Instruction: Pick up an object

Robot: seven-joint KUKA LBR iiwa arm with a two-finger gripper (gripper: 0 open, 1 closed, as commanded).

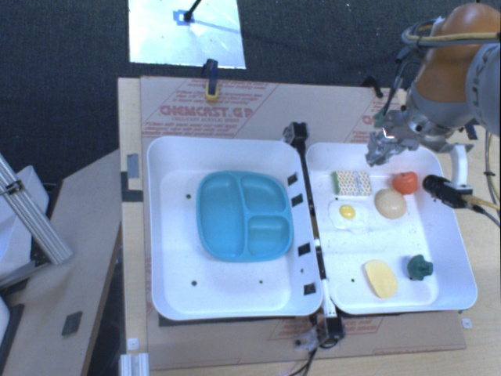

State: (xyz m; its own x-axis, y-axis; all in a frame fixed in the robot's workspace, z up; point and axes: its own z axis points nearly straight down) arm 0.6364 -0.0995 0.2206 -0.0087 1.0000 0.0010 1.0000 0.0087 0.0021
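Note:
My gripper [379,153] hangs over the far edge of the right bin [450,288], above and apart from the objects there. Just below it lies a checkered packet with a green edge [351,182]. A red tomato-like object [405,182] sits to the gripper's lower right, with a beige egg-shaped object [390,204] beside it. A fried egg [347,214] lies near the bin's middle. A yellow oval piece [380,278] and a dark green piece [419,267] rest at the near end. Nothing shows between the fingers.
The left bin [168,288] holds a blue divided plate [241,215]. A black-clipped divider [307,218] runs between the bins. A yellow-and-black clamp [211,81] stands at the bench's far edge.

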